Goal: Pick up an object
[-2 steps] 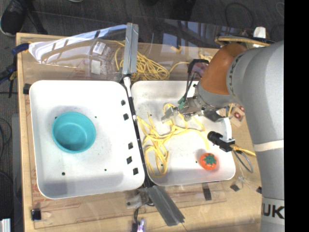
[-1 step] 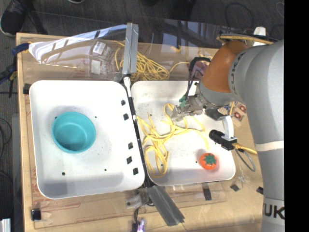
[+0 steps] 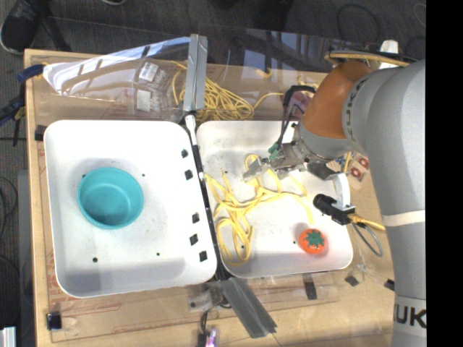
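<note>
One fixed cam above bench [image 3: 43, 280], angled down on both bins [image 3: 65, 266], mid-range.

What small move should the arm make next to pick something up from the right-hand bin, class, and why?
Probably a short descent straight down. The gripper sits over the upper end of the yellow cord tangled across the right bin, so that is the nearest thing to grasp. The orange tomato toy lies farther off, near the bin's lower corner.
</note>
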